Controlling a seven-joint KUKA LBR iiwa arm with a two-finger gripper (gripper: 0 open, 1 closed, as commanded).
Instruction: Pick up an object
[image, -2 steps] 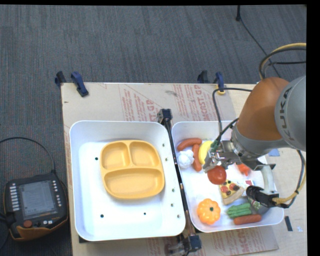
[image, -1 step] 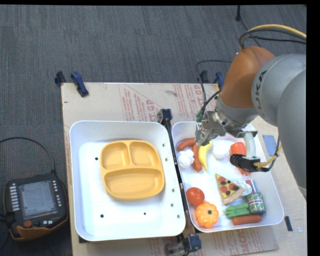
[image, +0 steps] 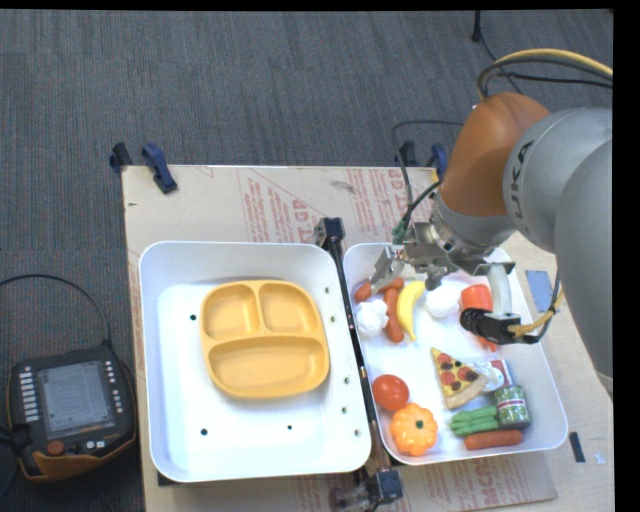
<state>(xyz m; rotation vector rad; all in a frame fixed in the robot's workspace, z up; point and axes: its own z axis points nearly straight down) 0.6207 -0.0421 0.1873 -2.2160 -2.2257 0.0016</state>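
My gripper (image: 410, 274) hangs low over the back left part of the right bin (image: 553, 400), open, with nothing visibly between its fingers. Just under it lie a yellow banana (image: 407, 311), a red sausage (image: 392, 312) and two white pieces (image: 372, 318) (image: 440, 301). Further toward the front of that bin are a red tomato (image: 390, 391), an orange pumpkin (image: 415, 429), a pizza slice (image: 456, 376), green beans (image: 476, 420) and a small can (image: 512, 406). A red cylinder (image: 477, 297) sits to the right of the gripper.
The left bin (image: 160, 300) holds a yellow divided plate (image: 265, 336). A black divider rail (image: 350, 320) runs between the bins. Blue clamps (image: 157, 165) grip the bench's back edge. A teach pendant (image: 68, 405) lies on the floor at left.
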